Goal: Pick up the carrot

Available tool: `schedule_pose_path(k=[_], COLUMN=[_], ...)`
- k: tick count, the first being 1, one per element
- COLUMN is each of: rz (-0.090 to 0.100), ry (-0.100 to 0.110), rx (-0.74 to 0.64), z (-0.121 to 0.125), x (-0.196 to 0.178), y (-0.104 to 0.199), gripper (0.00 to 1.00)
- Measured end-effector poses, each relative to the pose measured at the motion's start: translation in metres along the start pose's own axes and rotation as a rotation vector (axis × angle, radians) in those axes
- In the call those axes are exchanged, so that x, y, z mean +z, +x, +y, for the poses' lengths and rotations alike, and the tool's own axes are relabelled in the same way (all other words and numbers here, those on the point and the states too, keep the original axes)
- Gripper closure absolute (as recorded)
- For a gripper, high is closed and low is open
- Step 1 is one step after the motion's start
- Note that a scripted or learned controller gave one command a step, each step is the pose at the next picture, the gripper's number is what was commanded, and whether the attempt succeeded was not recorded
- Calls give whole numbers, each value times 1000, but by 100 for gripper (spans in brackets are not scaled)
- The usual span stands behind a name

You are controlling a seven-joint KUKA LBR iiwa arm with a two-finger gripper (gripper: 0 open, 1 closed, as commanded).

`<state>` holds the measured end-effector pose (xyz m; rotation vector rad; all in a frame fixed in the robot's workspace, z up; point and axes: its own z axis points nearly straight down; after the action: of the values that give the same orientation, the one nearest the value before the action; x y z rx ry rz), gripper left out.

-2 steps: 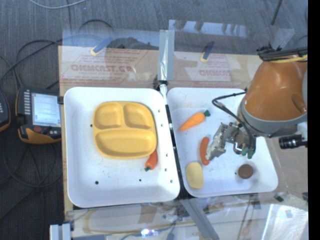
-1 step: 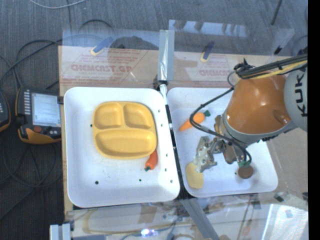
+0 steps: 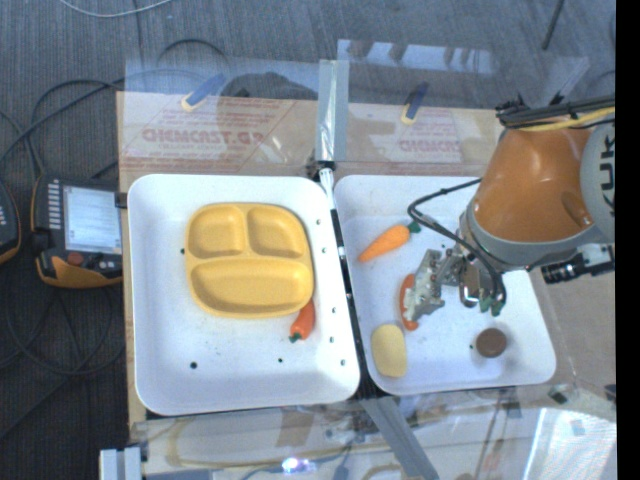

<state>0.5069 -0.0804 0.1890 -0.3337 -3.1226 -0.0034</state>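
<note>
Lying in the right bin [image 3: 520, 363] near its upper left, the carrot [image 3: 385, 243] is seen apart from the end effector [image 3: 432, 290], which is lowered beside a red-orange piece [image 3: 407, 303]; whether it is clenched cannot be told; a yellow tray [image 3: 250, 258] is seen in the left bin [image 3: 160, 368].

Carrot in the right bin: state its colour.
Orange with a green stem end, the carrot, seen in the camera view.

Bright, even light, perhaps slightly soft
</note>
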Motion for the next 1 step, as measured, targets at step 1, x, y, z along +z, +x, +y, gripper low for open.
schedule_pose_path(k=[1], rz=[3], ry=[1], rx=[260], z=[12], x=[8], y=[26], gripper=[100])
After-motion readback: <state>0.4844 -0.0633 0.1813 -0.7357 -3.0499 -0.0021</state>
